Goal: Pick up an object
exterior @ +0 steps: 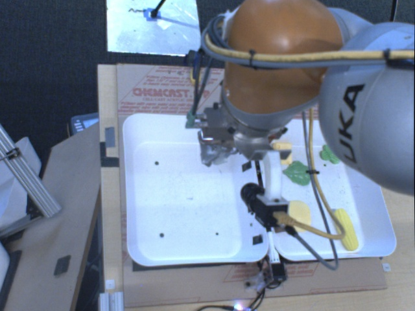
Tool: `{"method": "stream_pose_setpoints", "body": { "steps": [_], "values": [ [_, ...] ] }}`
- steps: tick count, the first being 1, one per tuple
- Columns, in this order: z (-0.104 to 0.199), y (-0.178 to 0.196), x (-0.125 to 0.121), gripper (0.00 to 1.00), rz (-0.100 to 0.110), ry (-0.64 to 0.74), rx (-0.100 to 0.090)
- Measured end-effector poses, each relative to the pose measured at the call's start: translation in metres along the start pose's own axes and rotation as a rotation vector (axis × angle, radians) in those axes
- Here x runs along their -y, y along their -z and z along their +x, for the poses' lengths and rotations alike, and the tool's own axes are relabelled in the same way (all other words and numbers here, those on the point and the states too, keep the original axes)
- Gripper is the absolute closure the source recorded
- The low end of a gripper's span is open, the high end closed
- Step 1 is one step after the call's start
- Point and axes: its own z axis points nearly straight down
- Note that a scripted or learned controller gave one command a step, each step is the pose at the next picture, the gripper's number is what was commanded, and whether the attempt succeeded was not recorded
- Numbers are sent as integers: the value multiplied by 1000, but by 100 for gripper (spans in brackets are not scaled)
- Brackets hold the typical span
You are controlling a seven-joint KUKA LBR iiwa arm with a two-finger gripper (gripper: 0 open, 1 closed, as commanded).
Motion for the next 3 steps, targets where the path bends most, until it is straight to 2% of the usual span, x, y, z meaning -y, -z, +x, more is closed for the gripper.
{"method": "stream_pose_setpoints", "body": {
  "steps": [1, 2, 3],
  "values": [
    [39, 162, 0, 100, -22, 1, -11],
    [16, 32, 0, 100, 7, -9, 5],
    [25, 163, 0, 100, -19, -2, -8]
  ]
}}
